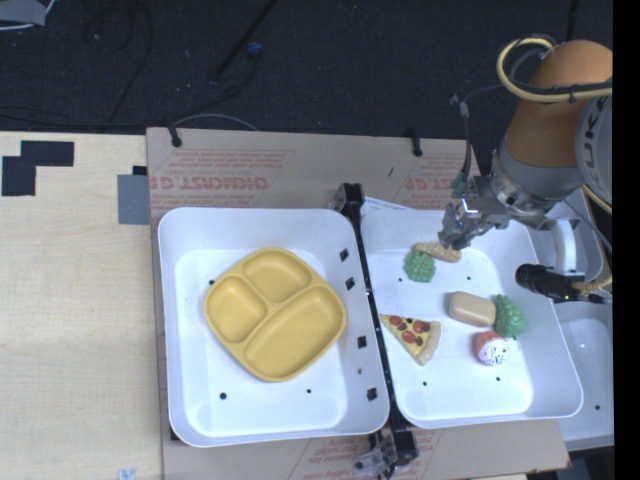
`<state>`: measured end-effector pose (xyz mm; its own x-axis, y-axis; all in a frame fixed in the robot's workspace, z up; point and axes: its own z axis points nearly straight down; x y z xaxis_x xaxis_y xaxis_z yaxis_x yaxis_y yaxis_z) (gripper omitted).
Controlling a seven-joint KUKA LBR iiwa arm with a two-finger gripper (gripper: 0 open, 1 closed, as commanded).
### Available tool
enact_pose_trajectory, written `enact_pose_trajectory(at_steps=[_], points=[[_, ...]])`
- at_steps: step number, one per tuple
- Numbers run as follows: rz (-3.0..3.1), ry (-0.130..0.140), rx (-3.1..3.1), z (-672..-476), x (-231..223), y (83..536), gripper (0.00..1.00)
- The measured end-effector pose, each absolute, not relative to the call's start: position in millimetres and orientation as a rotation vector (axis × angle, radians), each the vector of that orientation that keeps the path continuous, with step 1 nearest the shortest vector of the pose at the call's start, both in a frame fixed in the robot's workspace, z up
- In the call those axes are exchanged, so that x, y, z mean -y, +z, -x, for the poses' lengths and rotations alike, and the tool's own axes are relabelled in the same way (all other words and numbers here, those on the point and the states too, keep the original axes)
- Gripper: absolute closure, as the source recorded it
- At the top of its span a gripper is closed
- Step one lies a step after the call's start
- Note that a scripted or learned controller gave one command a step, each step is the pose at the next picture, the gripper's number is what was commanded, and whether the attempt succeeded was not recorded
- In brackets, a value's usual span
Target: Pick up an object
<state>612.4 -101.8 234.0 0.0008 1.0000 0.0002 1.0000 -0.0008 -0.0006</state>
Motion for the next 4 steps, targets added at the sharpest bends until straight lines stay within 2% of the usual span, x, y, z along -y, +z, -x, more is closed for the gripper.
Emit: enact_pose_trajectory(at_steps=[1, 3, 4], points=[[2.213, 0.001, 2.224, -601.9, 48.7, 242.6, 1.00], [2.213, 0.005, 2.222, -573.1, -47.9, 223.1, 1.00], [2.212, 0.002, 2.226, -560.2, -102.5, 233.6, 1.00]])
